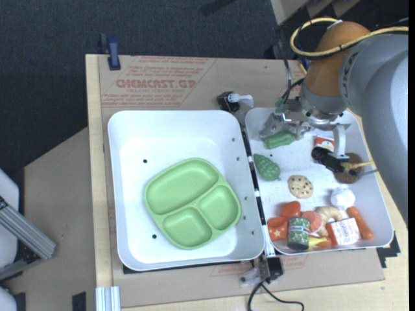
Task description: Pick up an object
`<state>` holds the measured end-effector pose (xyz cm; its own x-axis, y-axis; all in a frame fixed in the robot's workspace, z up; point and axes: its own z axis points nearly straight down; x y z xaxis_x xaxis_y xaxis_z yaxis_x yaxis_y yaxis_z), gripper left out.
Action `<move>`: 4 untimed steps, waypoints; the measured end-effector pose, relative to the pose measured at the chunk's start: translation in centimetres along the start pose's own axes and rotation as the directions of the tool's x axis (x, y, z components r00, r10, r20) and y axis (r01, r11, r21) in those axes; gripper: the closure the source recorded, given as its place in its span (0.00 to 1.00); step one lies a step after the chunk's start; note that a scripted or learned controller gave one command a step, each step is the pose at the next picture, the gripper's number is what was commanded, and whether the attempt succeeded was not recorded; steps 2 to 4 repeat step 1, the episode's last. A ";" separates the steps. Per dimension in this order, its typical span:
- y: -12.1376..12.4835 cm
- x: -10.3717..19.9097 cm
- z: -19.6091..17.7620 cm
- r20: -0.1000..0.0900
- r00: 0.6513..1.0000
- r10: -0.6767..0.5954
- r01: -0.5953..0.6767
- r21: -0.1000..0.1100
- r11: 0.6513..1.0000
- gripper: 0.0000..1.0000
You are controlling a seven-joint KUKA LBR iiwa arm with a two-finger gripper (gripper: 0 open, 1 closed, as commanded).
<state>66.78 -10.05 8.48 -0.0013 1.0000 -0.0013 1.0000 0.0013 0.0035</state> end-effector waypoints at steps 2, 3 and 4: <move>0.1 0.0 -1.2 0.000 1.000 0.001 -0.001 -0.004 1.000 1.00; 0.1 0.0 -1.2 0.000 1.000 0.001 -0.001 -0.004 1.000 1.00; 0.1 0.0 -1.2 0.000 1.000 0.001 -0.001 -0.004 1.000 1.00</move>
